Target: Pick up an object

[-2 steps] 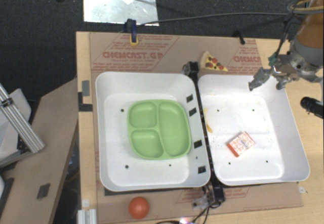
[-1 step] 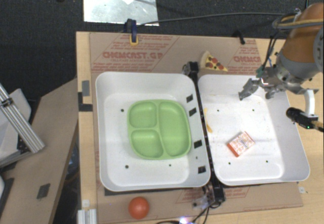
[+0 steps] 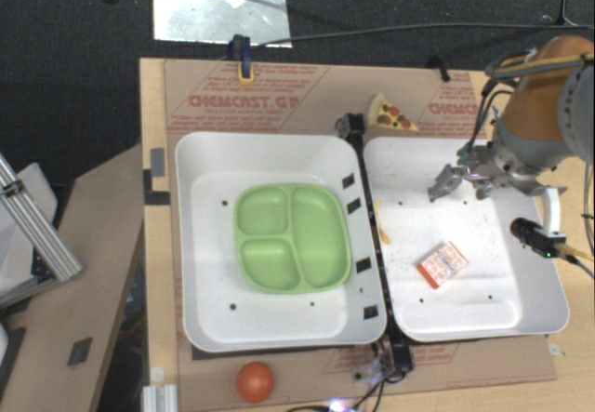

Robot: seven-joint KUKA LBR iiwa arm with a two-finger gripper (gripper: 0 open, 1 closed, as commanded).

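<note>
Over the right bin (image 3: 521, 322), toward its far edge, the arm's gripper (image 3: 446, 183) hangs with its fingers pointing left and down. How wide those fingers stand I cannot tell from this slanted view; the tips read as a grey tangle against the white floor. Nothing shows between them, so I judge that it carries nothing.

The likeliest target, a small orange-and-white packet (image 3: 442, 264), lies flat on the right bin's floor, nearer the camera than the gripper and well apart from it, slightly turned relative to the bin's walls. A thin orange sliver (image 3: 382, 234) lies by the left wall of the same bin; what it is I cannot make out.

As for progress, the pick looks not yet made: the packet rests on the floor untouched, and the gripper is not above it. What remains, in my judgement, is the whole of it: move over the packet, descend, close and lift.

By count: two white bins side by side; one green divided plate (image 3: 292, 236) in the left bin (image 3: 200, 178); one packet and one sliver in the right. Outside the bins, one toy pizza slice (image 3: 391, 113) sits on the board beyond them, and one orange ball (image 3: 254, 381) at the near edge.
</note>
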